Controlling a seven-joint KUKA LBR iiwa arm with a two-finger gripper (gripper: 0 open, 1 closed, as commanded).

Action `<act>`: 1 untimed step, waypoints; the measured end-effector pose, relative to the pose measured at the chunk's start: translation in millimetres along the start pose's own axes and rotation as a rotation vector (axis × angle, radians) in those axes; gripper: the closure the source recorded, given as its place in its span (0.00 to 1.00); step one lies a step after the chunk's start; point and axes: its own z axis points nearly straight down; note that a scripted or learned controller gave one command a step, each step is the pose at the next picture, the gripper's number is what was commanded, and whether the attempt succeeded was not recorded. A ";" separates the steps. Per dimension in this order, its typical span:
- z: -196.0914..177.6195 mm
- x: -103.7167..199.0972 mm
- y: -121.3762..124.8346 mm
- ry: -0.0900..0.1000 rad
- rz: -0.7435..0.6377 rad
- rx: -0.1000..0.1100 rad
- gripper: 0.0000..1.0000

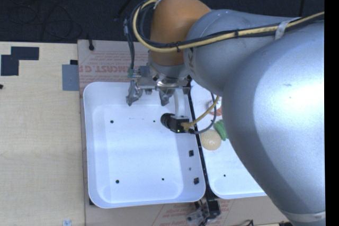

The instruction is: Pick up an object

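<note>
Gripper [148, 101]: found it hanging over the far end of the left bin [137, 159], close to the back rim and toward the wall shared with the right bin [233, 186]. Saw both fingers [132, 95] pointing down and spread apart, released, with nothing between them and just white bin surface behind the gap. Traced the grey arm [265, 114] in from the right, with the orange band [177, 21] just above the wrist; noted most of the right bin hidden under that arm. Spotted two loose things in the right bin: a pale round object [210, 140] lying close to the shared wall, about halfway along it, and a green object [220, 129] just beside it on the far side, partly tucked under the arm. Could not tell the green object's full shape, nor any contact between the two. Put both objects apart from the fingers, across the shared wall and nearer to the camera than the fingertips. Logged a few small dark dots [112, 122] flat on the left bin's floor; could not tell marks from holes. Saw two small dark bits [191, 153] along the seam between the bins, too small to identify. Under both bins, found a cardboard sheet [106, 67] with red print, lying on a pale wooden tabletop [42, 140]. Left of the bins, noted a grey patch [69, 77] and black patches [18, 58] flat on the tabletop.
</note>
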 end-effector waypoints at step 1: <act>-19.8 -1.4 2.9 0.002 0.000 -0.011 1.00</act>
